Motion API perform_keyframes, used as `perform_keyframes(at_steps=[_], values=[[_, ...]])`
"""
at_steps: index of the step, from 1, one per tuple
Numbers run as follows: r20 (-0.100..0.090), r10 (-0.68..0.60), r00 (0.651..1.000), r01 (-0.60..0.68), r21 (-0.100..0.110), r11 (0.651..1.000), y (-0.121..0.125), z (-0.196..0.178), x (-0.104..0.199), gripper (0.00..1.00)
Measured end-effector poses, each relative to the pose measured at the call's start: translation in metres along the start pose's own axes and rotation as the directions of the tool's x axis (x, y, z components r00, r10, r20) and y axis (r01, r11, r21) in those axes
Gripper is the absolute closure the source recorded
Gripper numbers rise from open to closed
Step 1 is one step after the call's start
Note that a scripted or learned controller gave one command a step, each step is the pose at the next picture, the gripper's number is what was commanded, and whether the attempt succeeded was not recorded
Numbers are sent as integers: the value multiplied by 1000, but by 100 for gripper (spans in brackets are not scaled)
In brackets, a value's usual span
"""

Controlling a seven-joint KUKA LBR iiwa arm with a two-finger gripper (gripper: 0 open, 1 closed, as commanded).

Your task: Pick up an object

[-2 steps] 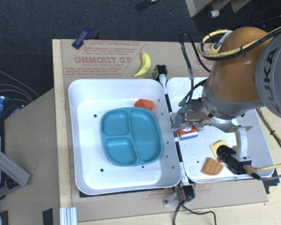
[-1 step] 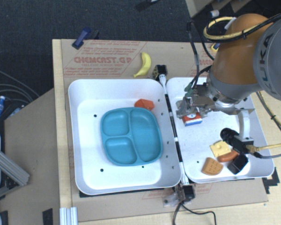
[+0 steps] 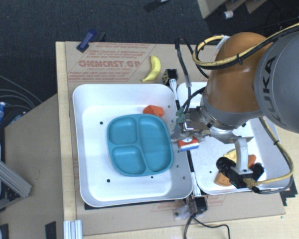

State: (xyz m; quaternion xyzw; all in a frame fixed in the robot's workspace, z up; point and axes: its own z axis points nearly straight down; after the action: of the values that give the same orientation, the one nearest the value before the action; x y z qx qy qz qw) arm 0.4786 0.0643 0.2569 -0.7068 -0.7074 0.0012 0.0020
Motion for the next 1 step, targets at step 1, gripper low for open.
perform_keyframes(at_steps=[1], values=[[1,1,1000,-1,-1,1000,0,8,-77,100]])
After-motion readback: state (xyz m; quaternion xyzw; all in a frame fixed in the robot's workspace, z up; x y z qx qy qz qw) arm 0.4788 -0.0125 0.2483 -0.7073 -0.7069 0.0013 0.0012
